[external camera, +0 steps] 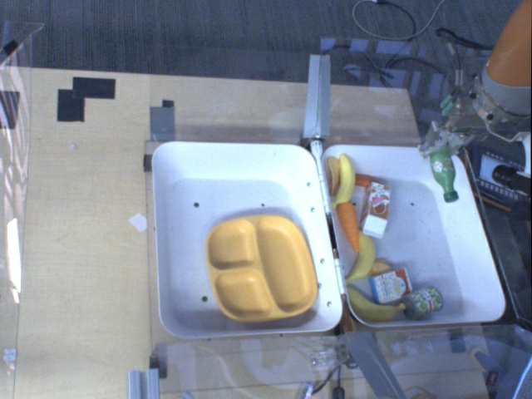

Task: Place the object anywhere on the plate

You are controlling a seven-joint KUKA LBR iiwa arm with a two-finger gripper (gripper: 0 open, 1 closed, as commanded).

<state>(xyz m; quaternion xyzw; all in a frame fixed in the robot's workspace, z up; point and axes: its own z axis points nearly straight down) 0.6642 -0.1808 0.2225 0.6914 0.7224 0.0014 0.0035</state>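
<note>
A yellow plate [262,267] with three compartments lies in the left bin [179,223], toward its front. My gripper [437,142] is above the far right corner of the right bin [486,281], below the orange band. It is shut on the top of a small green bottle [445,177], which hangs tilted from the fingers over the bin's right side. The plate sits far to the left of the gripper, with nothing on it.
The right bin holds a banana [344,178] and a carrot [349,225] by the left wall, a red and white carton [377,207], another banana [371,306], a small juice box [390,286] and a green round item [424,302]. Cables lie behind the bins.
</note>
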